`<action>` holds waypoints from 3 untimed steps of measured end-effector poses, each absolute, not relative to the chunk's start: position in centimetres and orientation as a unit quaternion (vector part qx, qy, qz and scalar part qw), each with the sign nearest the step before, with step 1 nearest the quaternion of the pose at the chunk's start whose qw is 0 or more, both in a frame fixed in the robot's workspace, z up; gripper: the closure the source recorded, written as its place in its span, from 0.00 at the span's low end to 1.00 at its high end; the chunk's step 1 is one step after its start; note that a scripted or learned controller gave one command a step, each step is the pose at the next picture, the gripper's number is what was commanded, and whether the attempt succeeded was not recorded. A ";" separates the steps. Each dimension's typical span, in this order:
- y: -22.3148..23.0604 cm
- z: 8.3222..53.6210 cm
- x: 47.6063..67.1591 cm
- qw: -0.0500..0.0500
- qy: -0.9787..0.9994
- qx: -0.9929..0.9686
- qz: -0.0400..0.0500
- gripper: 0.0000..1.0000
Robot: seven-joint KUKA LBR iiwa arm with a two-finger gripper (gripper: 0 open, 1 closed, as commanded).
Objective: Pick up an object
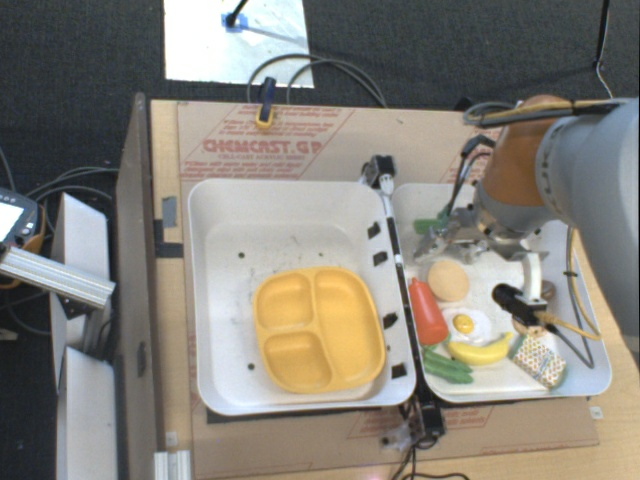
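End effector [462, 236] hangs over the rear part of the right bin [520, 392], below the grey arm; whether it is spread or closed cannot be determined. A green item [428, 225] lies just beside it. Toward the front lie a tan ball [449, 280], red pepper [428, 313], fried egg [466, 323], banana [480, 351] and green pods [447, 367]. The left bin [225, 228] holds a yellow divided tray [318, 328].

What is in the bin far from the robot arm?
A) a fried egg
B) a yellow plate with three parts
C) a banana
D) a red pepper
B: the yellow plate lies in that bin; the banana and fried egg are in the other bin.
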State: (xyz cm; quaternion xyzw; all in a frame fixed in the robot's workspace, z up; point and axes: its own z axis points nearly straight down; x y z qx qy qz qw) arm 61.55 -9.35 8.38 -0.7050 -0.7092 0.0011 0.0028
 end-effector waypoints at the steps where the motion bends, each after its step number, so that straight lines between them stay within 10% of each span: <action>1: -9.1 8.4 66.6 -0.001 -0.709 -0.705 0.000 0.00; 2: -9.1 9.6 66.7 -0.003 -0.710 -0.704 -0.001 1.00; 3: -9.1 9.6 66.6 -0.002 -0.710 -0.704 -0.001 0.00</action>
